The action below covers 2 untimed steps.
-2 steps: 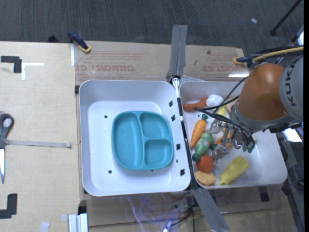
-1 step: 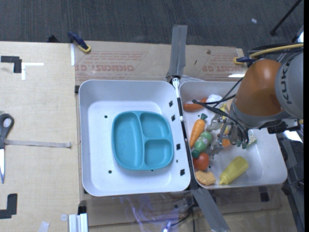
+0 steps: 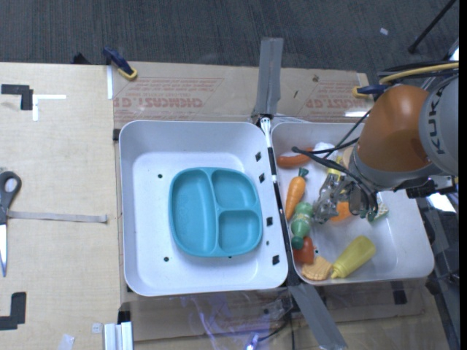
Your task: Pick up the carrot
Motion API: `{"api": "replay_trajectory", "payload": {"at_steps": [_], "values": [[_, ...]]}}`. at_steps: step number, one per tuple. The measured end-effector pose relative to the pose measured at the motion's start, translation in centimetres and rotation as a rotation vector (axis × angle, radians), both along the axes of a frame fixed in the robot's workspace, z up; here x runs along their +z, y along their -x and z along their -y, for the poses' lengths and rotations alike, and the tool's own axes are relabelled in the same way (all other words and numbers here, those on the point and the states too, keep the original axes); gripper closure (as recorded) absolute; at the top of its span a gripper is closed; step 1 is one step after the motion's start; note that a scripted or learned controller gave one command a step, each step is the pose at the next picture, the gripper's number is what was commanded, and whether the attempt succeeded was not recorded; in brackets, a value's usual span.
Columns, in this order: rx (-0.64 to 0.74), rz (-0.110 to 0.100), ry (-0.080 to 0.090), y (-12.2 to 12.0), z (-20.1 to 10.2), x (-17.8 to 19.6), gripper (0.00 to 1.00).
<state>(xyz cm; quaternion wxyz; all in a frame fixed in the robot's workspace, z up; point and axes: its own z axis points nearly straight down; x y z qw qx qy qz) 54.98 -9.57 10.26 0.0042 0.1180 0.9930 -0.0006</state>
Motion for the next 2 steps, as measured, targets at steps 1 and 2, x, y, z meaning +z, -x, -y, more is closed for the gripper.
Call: {"api": "replay_trajectory", "payload": {"at_steps": [1, 2], "values": [[-0.352, -0.003, -0.003, 0.99, -6.42, 12.01, 1.0], [-0.353, -0.003, -0.003, 1.0, -6.41, 12.01, 0.0]]}}
